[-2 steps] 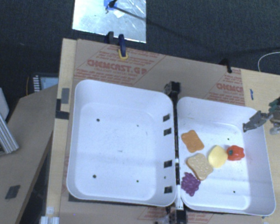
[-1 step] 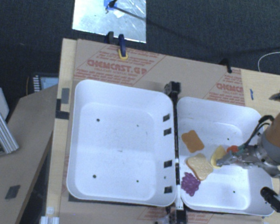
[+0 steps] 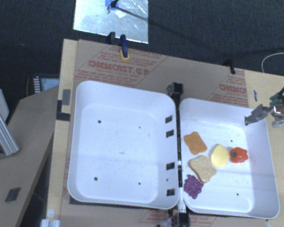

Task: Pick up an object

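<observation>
Toys point(image 3: 212, 162) cluster mid right bin point(image 3: 260, 204); its corners lie open.

Left bin point(image 3: 121, 149): white, beside the right bin point(image 3: 258, 177).
Board point(image 3: 137, 68): brown with red letters, under both bins.
Shiny sheet point(image 3: 112, 8): on the dark floor point(image 3: 206, 20).

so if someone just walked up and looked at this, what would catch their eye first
Most likely the small cluster of colourful toy food in the right bin: an orange piece, a yellow piece, a red tomato-like piece, a slice of toast and a purple bunch of grapes. Next, the end effector at the right bin's far right corner, above the rim and apart from the food. The shiny foil sheet at top left also stands out.
</observation>
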Controlling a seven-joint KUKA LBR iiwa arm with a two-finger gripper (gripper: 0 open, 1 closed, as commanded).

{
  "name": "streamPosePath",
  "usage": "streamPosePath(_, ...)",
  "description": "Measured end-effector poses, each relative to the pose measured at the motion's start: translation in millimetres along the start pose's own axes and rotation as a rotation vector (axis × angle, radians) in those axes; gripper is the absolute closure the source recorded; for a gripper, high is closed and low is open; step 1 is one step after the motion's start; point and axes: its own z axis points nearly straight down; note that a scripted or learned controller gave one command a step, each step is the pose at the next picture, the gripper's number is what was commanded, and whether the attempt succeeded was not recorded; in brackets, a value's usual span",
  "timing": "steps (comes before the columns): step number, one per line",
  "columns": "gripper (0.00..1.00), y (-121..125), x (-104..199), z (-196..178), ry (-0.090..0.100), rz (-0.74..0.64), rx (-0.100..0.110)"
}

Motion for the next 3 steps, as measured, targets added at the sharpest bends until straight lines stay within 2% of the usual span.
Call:
streamPosePath(1, 0.00, -35.4, 1.9, 156.3, 0.009, 0.009, 0.023)
streamPosePath(2, 1.00, -31.4, 0.7, 137.9, 0.005, 0.006, 0.013)
streamPosePath(3, 1.00, -21.3, 72.1, 147.3, 0.005, 0.000, 0.012)
